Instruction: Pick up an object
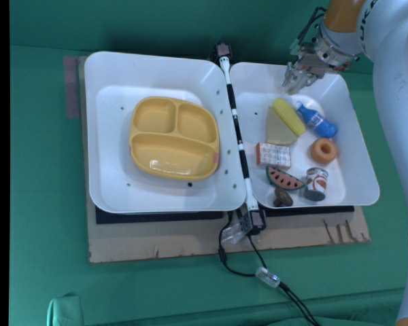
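Gripper (pixel 298 80) hangs over the far edge of the right bin (pixel 357 124), near its far-left corner, wrist angled down from the arm (pixel 394 60). Nothing visible between its tips; how wide it stands cannot be told at this angle. No object lifted yet, so by the look of things the pick has not begun. All candidates lie in the right bin: cheese wedge (pixel 283 122) toward the middle, closest to the gripper; blue bottle (pixel 317 120) just beside it; donut (pixel 323 151) toward the right wall; small printed box (pixel 273 155) near the left wall; watermelon slice (pixel 284 178), a small brown piece (pixel 282 197) and a small can (pixel 315 183) along the near edge. Left bin (pixel 105 73) carries a yellow divided plate (pixel 175 138) at its centre. Remaining, as judged: descend onto one item, close, lift clear. Cheese wedge or bottle seem the likeliest targets given proximity.
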Motion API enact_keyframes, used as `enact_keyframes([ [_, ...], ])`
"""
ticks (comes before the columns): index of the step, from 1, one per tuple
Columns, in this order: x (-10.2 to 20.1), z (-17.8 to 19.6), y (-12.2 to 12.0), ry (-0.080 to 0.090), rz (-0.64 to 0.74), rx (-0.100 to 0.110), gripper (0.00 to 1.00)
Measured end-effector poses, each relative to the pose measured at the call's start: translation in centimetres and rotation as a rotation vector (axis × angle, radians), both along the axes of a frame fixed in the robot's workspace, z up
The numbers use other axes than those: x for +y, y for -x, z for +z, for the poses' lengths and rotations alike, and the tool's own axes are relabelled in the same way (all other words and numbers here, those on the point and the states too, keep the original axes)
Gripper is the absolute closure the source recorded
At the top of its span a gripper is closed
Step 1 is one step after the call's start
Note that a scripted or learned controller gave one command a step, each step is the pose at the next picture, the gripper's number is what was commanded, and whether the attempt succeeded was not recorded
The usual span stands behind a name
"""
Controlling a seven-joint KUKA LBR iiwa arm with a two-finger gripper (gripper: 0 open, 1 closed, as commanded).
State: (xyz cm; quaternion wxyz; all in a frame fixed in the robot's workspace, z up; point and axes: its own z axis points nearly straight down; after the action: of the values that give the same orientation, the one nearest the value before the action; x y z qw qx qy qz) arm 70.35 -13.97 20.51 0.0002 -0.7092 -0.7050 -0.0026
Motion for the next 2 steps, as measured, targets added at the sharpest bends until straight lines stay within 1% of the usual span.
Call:
enact_keyframes([
  [1, -0.2, 0.0, 0.0, 0.004, -0.001, 0.000, 0.00],
  [2, 2.6, -1.7, 0.3, 0.022, -0.001, 0.007, 0.00],
])
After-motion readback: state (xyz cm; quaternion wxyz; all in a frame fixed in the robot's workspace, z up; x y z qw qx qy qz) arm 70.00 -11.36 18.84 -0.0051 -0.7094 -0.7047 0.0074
